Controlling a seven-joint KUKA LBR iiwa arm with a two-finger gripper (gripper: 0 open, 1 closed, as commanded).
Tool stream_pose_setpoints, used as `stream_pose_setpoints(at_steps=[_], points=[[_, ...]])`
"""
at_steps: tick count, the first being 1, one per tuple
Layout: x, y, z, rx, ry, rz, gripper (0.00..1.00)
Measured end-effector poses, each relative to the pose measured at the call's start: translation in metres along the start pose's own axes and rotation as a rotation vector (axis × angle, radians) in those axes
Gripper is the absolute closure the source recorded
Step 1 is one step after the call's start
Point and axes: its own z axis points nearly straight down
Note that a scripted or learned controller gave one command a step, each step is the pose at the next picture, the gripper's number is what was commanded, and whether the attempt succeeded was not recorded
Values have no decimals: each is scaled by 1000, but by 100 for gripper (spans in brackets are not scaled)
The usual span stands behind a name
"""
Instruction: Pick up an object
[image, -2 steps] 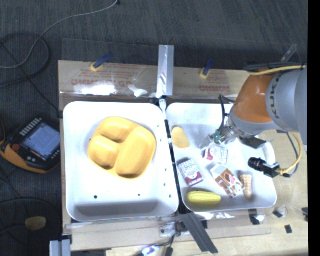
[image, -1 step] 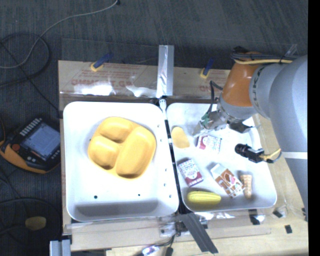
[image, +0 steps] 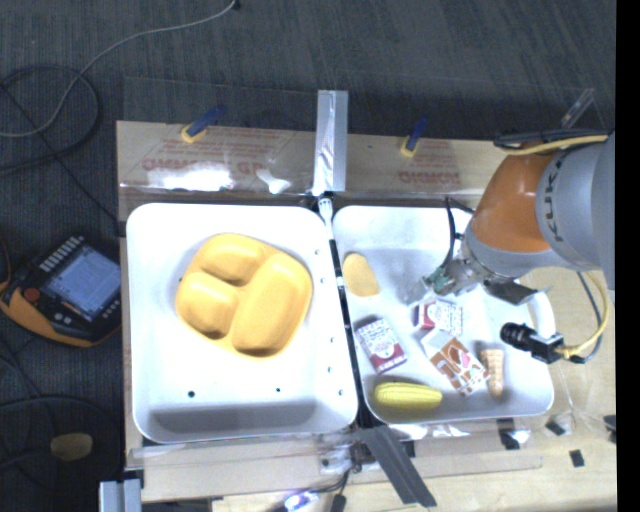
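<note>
1. The claw is hanging low in the right bin, near its middle, just above a small white-and-red packet. Whether it is open, closed or gripping anything I cannot tell; the wrist is hiding that part.

2. Things to pick are lying in the right bin: a pale yellow rounded piece by the divider, a red-and-white carton, a second printed packet, an ice-cream cone toy and a yellow corn cob along the near wall. The left bin is holding one large yellow bread-like lump.

3. Likely trouble: the packets are lying flat and close together, so the claw may be closing on bare bin floor, or nudging one packet onto its neighbour instead of catching it.

4. The packets look thin and slick; a pinch on an edge could be slipping out during the lift.

5. A black cable fitting is trailing from the arm over the bin's right side, close to the cone, and might be snagging or sweeping it.

6. The surface is showing brown board behind the bins, with clear sheeting held by yellow-and-blue clips.

7. Around it, dark carpet is carrying loose cables, and an orange-edged handheld pendant is lying to the left.
</note>
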Motion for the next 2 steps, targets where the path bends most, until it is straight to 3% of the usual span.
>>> stream_pose_setpoints(at_steps=[1,2], points=[[57,26,-86,26,13,78,100],[57,26,-86,26,13,78,0]])
